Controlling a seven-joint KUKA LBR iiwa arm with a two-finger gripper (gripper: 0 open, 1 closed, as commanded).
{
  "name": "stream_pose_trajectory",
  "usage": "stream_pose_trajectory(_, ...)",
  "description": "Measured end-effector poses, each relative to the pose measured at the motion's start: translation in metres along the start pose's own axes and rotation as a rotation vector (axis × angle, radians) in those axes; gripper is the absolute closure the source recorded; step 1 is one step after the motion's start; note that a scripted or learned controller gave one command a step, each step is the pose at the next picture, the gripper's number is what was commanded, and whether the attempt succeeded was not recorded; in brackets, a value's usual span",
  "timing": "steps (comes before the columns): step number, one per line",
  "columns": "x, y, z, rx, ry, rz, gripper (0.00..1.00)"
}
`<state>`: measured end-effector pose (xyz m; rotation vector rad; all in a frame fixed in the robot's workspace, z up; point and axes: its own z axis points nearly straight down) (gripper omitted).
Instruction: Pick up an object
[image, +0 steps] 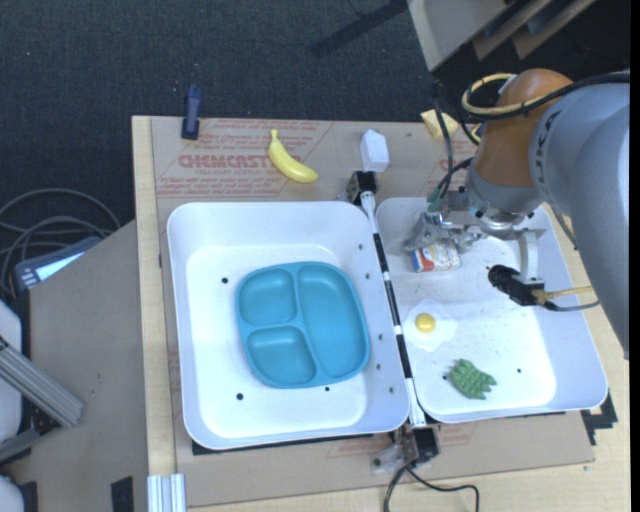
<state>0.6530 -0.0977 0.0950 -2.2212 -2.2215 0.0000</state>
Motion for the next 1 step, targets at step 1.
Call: stream_pose_trajectory(1, 0.0396, -0.0724, -0.0901, 0.001, 0.001, -0.001, 1.00)
